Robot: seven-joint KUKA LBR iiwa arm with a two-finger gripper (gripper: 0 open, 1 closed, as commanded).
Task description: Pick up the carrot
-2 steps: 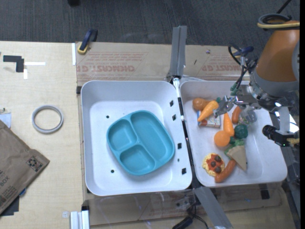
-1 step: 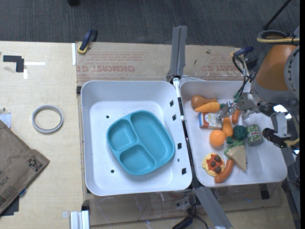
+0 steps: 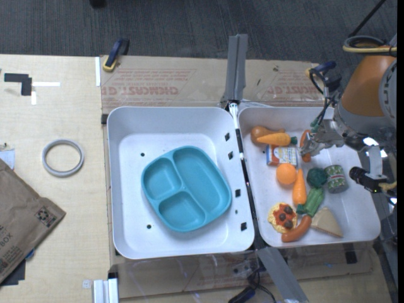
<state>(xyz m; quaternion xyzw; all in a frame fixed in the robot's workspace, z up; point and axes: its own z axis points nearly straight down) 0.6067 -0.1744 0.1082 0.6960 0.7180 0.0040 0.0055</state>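
Your gripper (image 3: 307,145) hangs low over the right bin (image 3: 363,232), near its back; whether it is spread or closed, or has anything in it, cannot be told. The carrot (image 3: 299,190) lies mid-bin, clear of it, beside an orange (image 3: 286,173). A blue divided plate (image 3: 184,188) sits in the left bin (image 3: 126,169).

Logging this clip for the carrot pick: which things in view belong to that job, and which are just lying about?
Belongs to the job:
carrot, in the right bin
gripper, low over that bin

Just lying about:
blue divided plate in the left bin
orange
pizza slice
sausage
cheese wedge
tape ring on the bench
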